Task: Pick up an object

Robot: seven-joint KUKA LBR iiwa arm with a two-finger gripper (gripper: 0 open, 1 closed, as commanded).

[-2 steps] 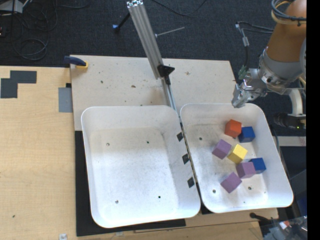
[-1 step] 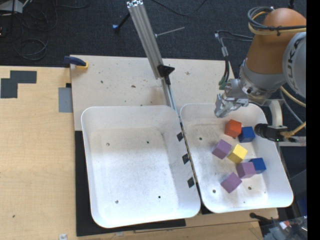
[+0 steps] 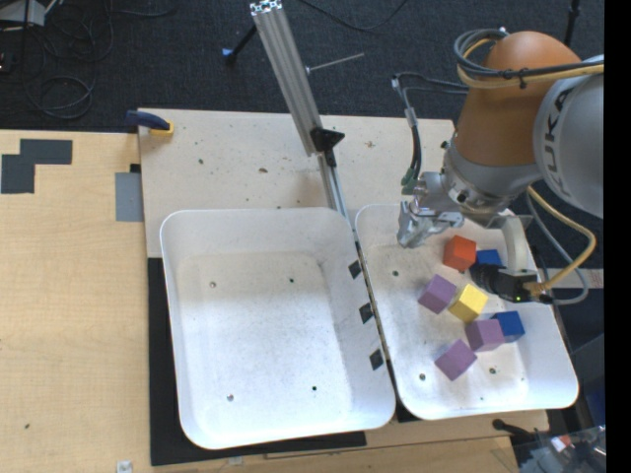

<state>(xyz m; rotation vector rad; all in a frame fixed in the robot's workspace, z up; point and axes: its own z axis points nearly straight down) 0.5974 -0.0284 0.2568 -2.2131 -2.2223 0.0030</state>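
Several small cubes lie in the right bin [image 3: 402, 308]: an orange cube [image 3: 459, 253], a blue cube [image 3: 487, 258] just right of it, a purple cube [image 3: 438, 293], a yellow cube [image 3: 470, 302], a second purple cube [image 3: 484, 334], a second blue cube [image 3: 510, 324] and a third purple cube [image 3: 455, 359]. My gripper [image 3: 418, 229] hangs over the far left part of that bin, a little left of and above the orange cube. I see no cube in it. The wrist body hides part of the bin's far edge.
The left bin [image 3: 256, 333] holds only specks. A slanted metal rail [image 3: 296, 87] rises from between the bins at the back. Black clips [image 3: 366, 311] sit along the shared rim. A cable [image 3: 567, 264] loops at the right of the cubes.
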